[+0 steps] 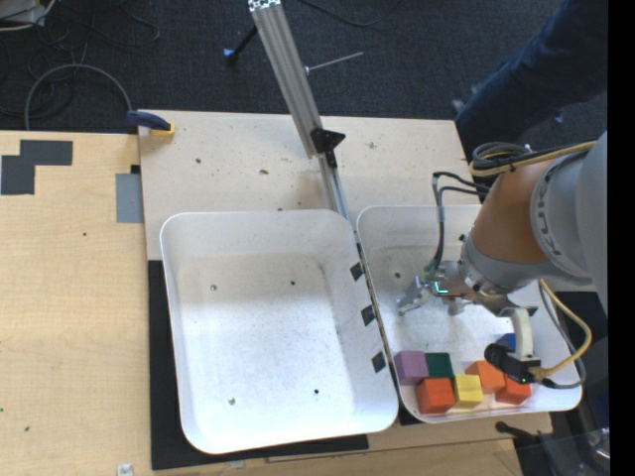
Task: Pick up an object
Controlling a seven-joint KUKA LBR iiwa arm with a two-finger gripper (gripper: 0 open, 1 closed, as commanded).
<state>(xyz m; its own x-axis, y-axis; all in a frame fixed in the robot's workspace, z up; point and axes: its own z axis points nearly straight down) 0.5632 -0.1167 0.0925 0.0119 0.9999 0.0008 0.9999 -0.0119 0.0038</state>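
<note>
You will find the arm reaching in from the right over the right bin, with the hand low above that bin's bare middle floor. Whether it is released or clenched I cannot tell; the wrist hides the detail, and nothing visible sits in it. The objects to be picked lie well clear of it, crowded into the near corner of the same bin: a purple block, a green block touching it, a red block just in front, a yellow block beside that, and an orange block at the right end, with something blue partly hidden behind the arm's cabling. Note that the cluster is tight and pressed toward the bin wall, which in my judgement leaves little room on either side of any one block. The left bin holds no blocks. Judged from this position, no pick has succeeded; the hand must move toward the near corner first.
</note>
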